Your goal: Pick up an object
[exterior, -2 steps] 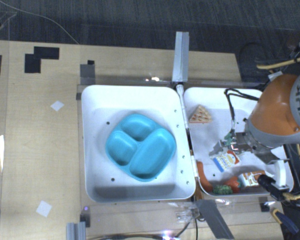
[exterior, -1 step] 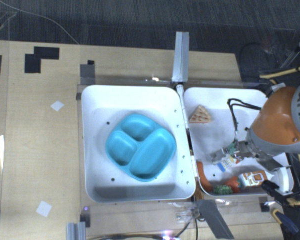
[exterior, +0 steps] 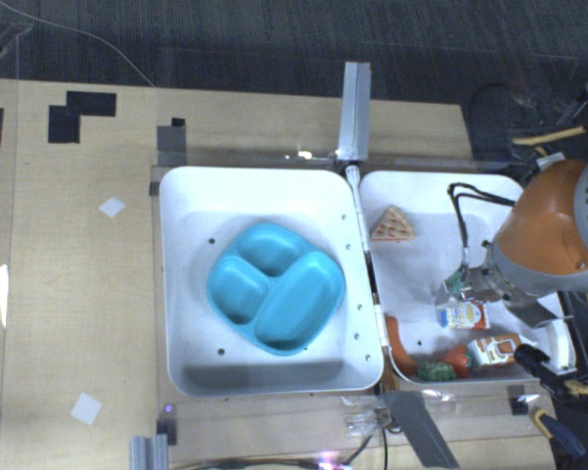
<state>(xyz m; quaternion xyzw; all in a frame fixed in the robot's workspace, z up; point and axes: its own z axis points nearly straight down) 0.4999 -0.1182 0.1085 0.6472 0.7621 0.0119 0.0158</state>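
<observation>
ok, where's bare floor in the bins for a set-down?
Right bin: bare between the pizza slice and the hot dog. Crowded at its near edge: cartons, broccoli, gripper. Left bin: only margins around the blue tray.

Wooden bench (exterior: 68, 292), two white bins (exterior: 181, 262)

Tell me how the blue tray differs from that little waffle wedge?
The blue tray is big, rounded and split into three compartments; the waffle wedge is small, tan and triangular. The tray lies in the left bin, the wedge in the right bin. Both lie flat, apart from the gripper.
</observation>
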